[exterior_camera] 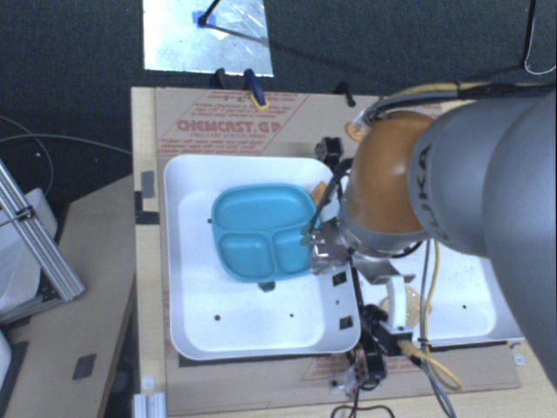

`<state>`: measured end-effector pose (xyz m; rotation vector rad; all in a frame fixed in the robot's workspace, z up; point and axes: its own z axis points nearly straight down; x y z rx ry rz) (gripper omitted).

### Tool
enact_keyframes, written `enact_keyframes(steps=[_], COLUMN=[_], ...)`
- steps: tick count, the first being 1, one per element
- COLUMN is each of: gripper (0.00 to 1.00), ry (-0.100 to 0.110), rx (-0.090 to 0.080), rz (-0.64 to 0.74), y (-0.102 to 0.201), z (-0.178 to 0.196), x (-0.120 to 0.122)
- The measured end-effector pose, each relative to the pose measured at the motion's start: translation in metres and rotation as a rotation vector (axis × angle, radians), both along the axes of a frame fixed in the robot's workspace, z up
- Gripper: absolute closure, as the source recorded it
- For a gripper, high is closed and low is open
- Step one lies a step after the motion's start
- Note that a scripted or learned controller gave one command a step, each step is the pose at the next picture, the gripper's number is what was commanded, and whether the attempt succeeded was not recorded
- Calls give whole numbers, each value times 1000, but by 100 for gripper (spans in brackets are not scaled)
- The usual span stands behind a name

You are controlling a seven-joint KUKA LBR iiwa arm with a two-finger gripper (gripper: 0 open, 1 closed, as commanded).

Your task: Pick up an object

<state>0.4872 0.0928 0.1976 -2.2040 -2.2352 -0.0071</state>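
tray (pixel 261 232) in left bin (pixel 196 320), toward its right wall | arm (pixel 452 181) over right bin (pixel 470 316)

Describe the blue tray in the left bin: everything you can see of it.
The blue tray looks like light blue plastic, squarish with rounded corners, divided into one large upper compartment and two smaller lower ones. It lies flat, slightly rotated, in the upper middle of the left bin. Its right edge runs under the arm's wrist hardware; contact there cannot be judged.
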Motion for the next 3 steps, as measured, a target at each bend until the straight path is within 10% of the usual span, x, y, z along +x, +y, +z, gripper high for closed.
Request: enact_keyframes(steps=[2,3], gripper=[100,100], ry=[1,73], rx=[-5,-7], rz=[-13,-9], y=[34,55], z=[-115,-58], x=[-1,42])
